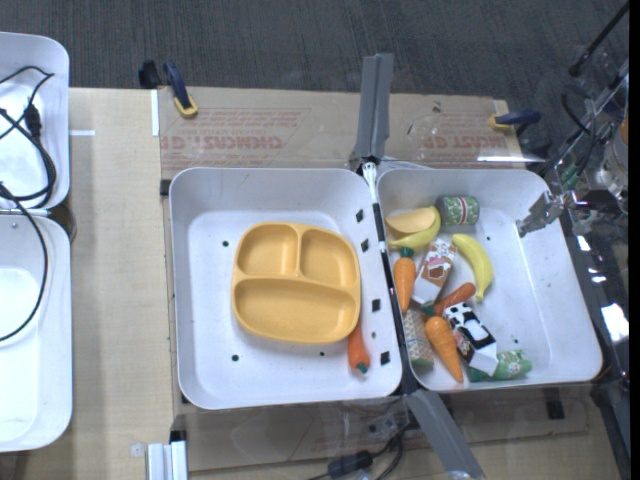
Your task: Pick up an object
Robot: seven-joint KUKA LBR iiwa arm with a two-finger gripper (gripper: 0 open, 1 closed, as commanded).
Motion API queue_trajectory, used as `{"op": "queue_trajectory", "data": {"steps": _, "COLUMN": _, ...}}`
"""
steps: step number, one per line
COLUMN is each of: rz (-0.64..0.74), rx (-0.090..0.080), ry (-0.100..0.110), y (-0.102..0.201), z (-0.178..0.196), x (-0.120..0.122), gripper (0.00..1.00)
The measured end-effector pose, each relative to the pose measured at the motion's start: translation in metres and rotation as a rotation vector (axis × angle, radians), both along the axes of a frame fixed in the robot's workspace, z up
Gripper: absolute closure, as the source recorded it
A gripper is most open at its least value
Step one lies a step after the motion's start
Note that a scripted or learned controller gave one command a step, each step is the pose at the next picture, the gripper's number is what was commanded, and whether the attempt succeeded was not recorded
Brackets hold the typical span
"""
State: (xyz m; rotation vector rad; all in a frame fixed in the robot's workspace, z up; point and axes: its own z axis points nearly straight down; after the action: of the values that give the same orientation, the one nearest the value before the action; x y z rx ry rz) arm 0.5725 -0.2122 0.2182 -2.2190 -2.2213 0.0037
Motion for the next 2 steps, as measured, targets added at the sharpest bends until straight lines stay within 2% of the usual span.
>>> {"op": "queue_trajectory", "data": {"steps": 1, "rz": 0.065, "rx": 0.001, "ry": 0.0, "y": 0.03, "z": -0.118, "x": 0.003, "gripper": 0.0}}
{"op": "queue_trajectory", "data": {"steps": 2, "rz": 0.09, "rx": -0.002, "ry": -0.001, "y": 0.081, "z": -0.127, "x": -0.012, "gripper": 0.0}}
